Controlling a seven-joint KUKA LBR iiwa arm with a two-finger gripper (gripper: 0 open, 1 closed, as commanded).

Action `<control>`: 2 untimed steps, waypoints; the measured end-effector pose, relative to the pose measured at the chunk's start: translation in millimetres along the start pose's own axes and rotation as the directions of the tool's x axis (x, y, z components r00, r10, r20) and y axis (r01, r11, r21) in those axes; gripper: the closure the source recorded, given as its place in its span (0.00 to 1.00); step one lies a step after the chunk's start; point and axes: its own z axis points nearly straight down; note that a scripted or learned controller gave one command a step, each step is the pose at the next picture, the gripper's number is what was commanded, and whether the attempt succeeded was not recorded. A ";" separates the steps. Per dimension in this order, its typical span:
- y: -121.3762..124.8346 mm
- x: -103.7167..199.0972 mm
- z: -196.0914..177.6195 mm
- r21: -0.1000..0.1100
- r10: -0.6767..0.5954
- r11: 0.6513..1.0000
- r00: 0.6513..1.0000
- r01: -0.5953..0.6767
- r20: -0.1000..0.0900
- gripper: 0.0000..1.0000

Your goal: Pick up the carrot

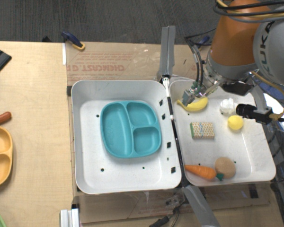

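So the arm is nowhere near a grab yet; by the look of it this is the approach step, with the actual pick not started. The gripper [195, 91] sits at the far end of the right bin [260, 171], right on top of the banana [195, 104], and it's too small and cluttered with cabling to tell whether it's released or clenched, so that one stays unknown. Nothing can be made out between its tips either. The carrot [201, 172] lies at the opposite end of the same bin, down in the near left corner, orange body roughly flat with the green tip pointing toward the round tan thing [225, 167] just beside it. That puts it well apart from the claw, with the little patterned sponge block [202, 130] sitting between the two. The next move probably calls for lifting clear of the banana, travelling along the bin's left wall toward the near edge, then turning the wrist to straddle the carrot across its narrow width. The tricky part is likely the corner: the bin wall and the tan neighbour leave little room around it. The teal divided plate [130, 128] in the left bin [85, 141] isn't involved.
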 end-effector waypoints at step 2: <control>-10.4 40.0 -68.9 0.000 0.311 0.950 0.950 -0.311 0.001 1.00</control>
